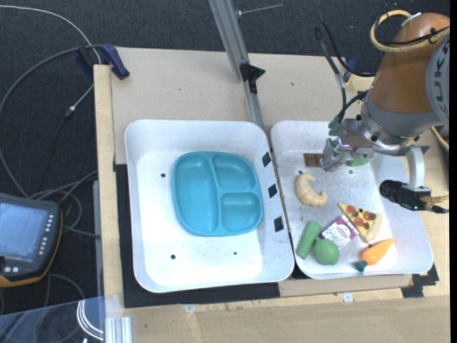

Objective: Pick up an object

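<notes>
Camera view: hand [335,159] sits low over the far part of the right bin [285,145], beside a small brown item [311,160]; whether it is apart or together cannot be told. A green object [359,161] lies just behind it. Croissant [310,190] rests mid-bin, apart from the hand. Pizza slice [361,220], pink packet [340,232], green cucumber [308,239], green ball [326,252] and carrot [375,251] crowd the near edge. Left bin [143,191] carries a blue divided plate [216,192] at its centre.

One fixed camera looked down at a slant from above the pale wooden desk [178,84], taking in both shallow white bins [143,191].
</notes>
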`<state>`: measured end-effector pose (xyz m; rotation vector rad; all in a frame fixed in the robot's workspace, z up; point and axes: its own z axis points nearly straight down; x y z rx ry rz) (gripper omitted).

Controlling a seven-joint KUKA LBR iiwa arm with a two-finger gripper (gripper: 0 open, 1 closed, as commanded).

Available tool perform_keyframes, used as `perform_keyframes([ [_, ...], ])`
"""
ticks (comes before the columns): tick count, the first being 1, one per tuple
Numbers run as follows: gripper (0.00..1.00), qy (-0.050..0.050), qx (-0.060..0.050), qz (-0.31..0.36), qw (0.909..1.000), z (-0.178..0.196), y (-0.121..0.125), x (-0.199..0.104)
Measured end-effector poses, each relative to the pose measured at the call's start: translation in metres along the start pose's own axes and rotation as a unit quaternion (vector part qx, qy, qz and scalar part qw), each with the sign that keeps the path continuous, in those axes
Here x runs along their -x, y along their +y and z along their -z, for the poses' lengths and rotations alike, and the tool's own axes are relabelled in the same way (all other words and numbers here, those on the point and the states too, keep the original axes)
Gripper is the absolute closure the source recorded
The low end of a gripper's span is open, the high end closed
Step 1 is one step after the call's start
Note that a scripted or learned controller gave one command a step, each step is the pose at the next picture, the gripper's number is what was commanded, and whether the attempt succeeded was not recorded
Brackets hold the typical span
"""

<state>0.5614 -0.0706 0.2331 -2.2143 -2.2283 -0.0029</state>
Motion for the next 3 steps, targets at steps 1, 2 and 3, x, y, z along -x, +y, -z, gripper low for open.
perform_keyframes([
  [1,1.0,0.0,0.0,0.0,1.0,-0.008,0.016,-0.058],
  [2,1.0,0.0,0.0,0.0,1.0,-0.014,0.028,-0.111],
  [3,1.0,0.001,0.001,0.0,1.0,-0.001,0.043,-0.164],
])
